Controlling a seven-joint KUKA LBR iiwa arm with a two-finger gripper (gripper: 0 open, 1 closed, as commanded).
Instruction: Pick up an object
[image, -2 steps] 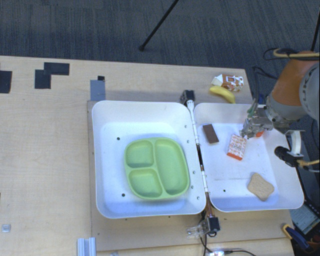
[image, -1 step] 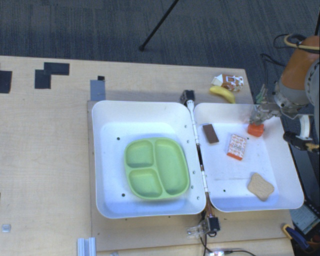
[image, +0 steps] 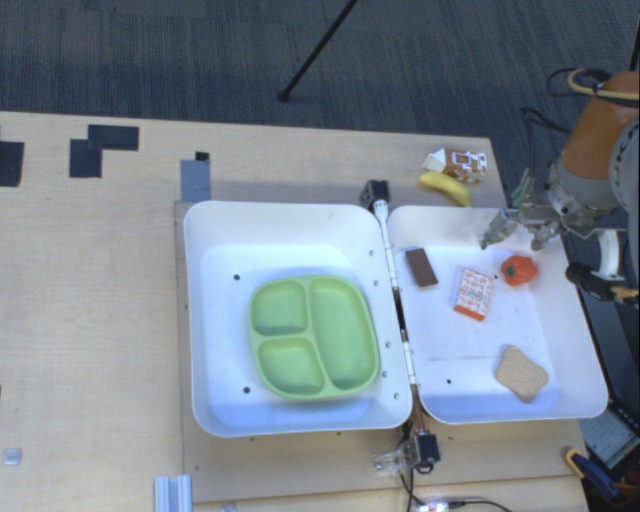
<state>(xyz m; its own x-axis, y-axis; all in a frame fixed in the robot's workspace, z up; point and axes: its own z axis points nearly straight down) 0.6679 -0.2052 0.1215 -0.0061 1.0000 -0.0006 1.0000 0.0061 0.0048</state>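
- Grey arm with an orange band enters from the right; its hand (image: 518, 232) hangs over the far right part of the right bin (image: 560, 400).
- Hand: two thin fingers (image: 494, 234) spread apart, pinching nothing; the tips point down and outward above the bin floor.
- Tomato (image: 517, 269): small, red-orange with a green top, on the bin floor just below and in front of the hand, apart from the fingers.
- Red-and-white packet (image: 474, 294): flat, tilted, left of the tomato and near it, not touching.
- Brown bar (image: 421, 267): a dark flat block near the left wall of the right bin, well apart from the hand.
- Bread slice (image: 521, 373): tan, lying flat near the front right corner of the right bin.
- Left bin (image: 215, 300): white and shallow, joined side by side with the right bin.
- Green tray (image: 313, 337): three compartments, flat in the middle of the left bin.
- Surface (image: 90, 330): pale wood, bearing both bins.
- Banana (image: 444, 186): yellow, on the surface behind the right bin, outside its rim.
- Small carton (image: 462, 162): white and brown, just behind the banana, also outside the bin.
- Black marks (image: 100, 148): dark patches on the far left of the surface.
- Black clamp (image: 376, 191): at the far end of the seam between the bins.
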